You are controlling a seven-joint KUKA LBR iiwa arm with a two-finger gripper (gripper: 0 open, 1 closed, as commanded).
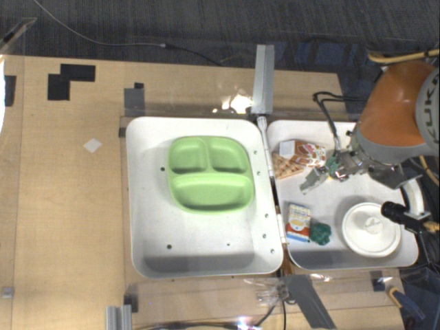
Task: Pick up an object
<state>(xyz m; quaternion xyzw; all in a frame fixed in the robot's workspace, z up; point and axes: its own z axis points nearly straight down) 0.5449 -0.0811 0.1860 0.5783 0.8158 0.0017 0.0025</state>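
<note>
jaws: the gripper (311, 181) hangs over the middle of the right bin (412, 256), fingers pointing toward the left of the view; the two fingers look slightly parted at the tips, and nothing sits between them. the tips hang just right of a waffle-patterned snack packet (294, 158) that lies in the upper left part of that bin; contact cannot be judged from this angle.

arm (395, 115): grey with the orange band, enters from the right edge and covers the upper right corner of the right bin.

right bin contents: the snack packet at the upper left; a small box with an orange and white face (298, 223) near the lower left, lying flat; a dark green lumpy object (320, 234) touching or just beside the box on its right; a round white lid-like dish (371, 228) at the lower right, well apart from the gripper tips.

left bin (148, 239): holds a green three-compartment tray (210, 172), roughly centred, flat.

both bins sit side by side on the wooden bench (62, 205), separated by a metal rail (264, 81).
</note>
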